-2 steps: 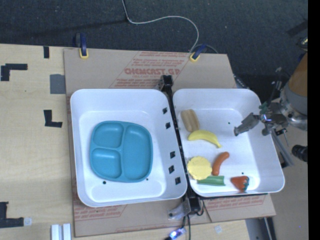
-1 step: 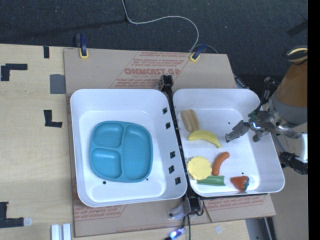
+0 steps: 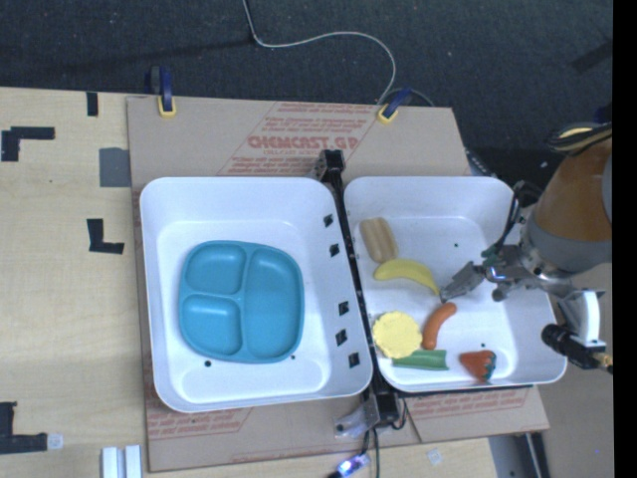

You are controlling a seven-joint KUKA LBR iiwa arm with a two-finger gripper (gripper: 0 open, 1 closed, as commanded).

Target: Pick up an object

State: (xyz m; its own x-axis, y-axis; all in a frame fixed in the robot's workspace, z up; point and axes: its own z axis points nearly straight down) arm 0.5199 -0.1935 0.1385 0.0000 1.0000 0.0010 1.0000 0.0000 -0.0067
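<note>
The hand point(image 3: 468, 282) hangs over the right bin point(image 3: 453, 199); just left of it lie a banana point(image 3: 406, 272) and a sausage point(image 3: 438, 324).

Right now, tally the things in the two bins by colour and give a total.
Yellow: 2, the banana and the yellow disc
Tan: 1, the roll
Orange: 1, the sausage
Green: 1, the green piece
Red: 1, the red piece
Blue: 1, the plate
Total: 7
</note>
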